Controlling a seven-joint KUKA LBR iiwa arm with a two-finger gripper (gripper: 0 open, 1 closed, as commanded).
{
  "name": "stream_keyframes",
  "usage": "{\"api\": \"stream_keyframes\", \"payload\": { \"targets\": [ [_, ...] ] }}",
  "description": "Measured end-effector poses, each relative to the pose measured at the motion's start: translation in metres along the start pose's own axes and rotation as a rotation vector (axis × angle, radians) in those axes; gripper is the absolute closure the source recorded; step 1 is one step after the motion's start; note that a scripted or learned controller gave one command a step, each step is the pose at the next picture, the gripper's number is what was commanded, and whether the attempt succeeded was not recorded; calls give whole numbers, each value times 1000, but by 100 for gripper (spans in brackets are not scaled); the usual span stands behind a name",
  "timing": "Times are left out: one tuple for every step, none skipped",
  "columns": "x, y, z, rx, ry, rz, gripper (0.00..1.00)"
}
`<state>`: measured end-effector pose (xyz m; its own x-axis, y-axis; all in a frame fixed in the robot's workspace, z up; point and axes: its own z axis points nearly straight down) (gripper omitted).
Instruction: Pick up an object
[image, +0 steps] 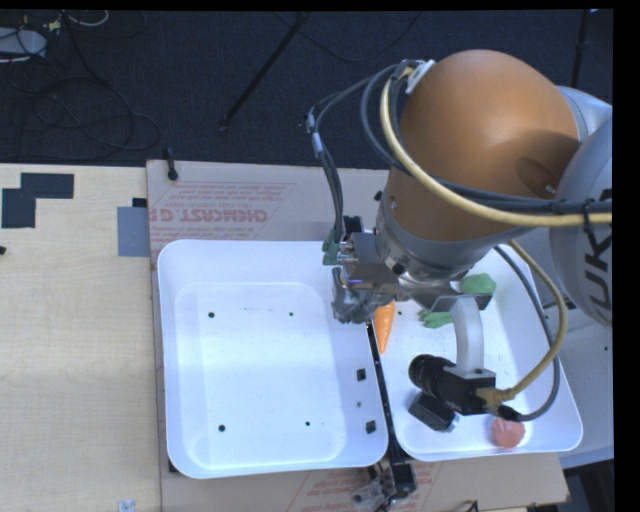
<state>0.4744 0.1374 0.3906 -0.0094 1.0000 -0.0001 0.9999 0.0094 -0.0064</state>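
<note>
Gripper (350, 295) low at the inner edge of the right-hand bin (540, 442), against the left-hand bin (260, 370); open or closed, cannot tell. Orange carrot-shaped piece (383, 326) just beside it, green piece (437, 319) near, pink piece (508, 432) well apart.

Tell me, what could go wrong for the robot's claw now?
The claw hangs right over the middle rim, so it might bump that rim instead of grabbing anything. The orange carrot lies tight against the rim and partly under the arm, so it could get pushed aside or slip out.
</note>
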Motion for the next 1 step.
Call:
{"api": "stream_keyframes", "payload": {
  "targets": [
    [14,1,-155,-20,5,6,100]
  ]
}}
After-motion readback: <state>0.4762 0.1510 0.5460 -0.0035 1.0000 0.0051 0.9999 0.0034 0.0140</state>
